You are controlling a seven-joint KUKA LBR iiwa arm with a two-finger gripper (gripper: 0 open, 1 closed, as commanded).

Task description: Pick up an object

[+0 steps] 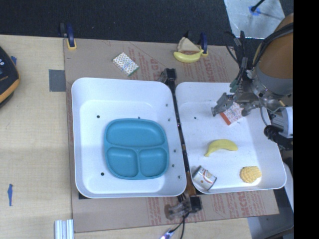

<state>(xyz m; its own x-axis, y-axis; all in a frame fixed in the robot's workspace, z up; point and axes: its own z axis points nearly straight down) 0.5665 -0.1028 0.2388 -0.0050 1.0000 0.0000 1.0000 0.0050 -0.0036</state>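
Note:
My gripper (232,109) hangs over the back of the right bin (199,128), reaching in from the right. A small red and white packet (231,116) sits between its two grey fingers, and the gripper is shut on it. In the same bin a yellow toy banana (222,146) lies near the middle. A round yellow textured item (250,174) rests at the front right. A small silver can (204,178) lies tipped in the front left corner.
The left bin (87,133) holds a blue divided plate (135,148). Behind the bins lie another banana with a sandwich piece (188,53) and a patterned packet (124,62). A black and yellow device (6,76) sits at the far left.

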